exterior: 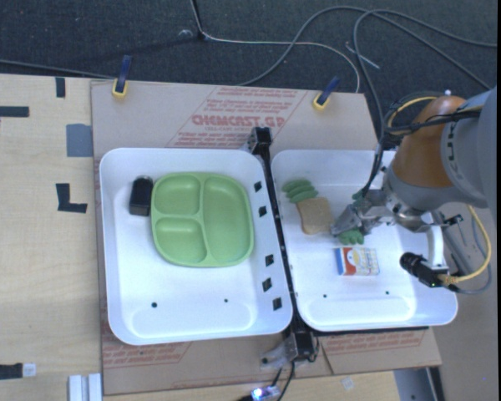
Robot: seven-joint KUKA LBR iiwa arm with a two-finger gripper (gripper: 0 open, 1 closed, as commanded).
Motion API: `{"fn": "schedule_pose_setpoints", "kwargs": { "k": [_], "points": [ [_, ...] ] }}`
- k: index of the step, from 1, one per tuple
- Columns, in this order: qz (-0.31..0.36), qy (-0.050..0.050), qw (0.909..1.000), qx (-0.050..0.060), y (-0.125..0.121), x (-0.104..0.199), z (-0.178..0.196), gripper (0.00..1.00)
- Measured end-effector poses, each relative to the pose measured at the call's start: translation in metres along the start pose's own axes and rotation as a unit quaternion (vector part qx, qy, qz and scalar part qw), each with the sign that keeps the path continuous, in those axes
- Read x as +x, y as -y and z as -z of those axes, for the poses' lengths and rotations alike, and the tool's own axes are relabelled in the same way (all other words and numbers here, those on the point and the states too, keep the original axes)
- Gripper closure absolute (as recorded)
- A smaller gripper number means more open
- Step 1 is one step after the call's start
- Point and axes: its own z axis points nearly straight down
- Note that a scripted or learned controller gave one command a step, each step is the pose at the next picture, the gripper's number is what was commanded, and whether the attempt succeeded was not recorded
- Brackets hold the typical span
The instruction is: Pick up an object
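red "chemcast gp" print on cardboard sheet (234, 115)

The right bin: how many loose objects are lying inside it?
3. A green object lies near the back of the right bin, a tan piece sits just in front of it, and a small box lies below the gripper, which may hide more.

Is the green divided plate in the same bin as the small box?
No, the green plate lies in the left bin, the small box in the right bin.

Two yellow clamps (120, 87) (321, 101) at cardboard sheet's (225, 115) far edge; black cables (234, 40) across dark floor.
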Motion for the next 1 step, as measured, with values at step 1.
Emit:
{"fn": "schedule_pose_setpoints", "kwargs": {
  "k": [1],
  "points": [
    [0.0, -0.002, 1.0, 0.001, -0.0068, 0.0019, 0.0437, 1.0]
  ]
}}
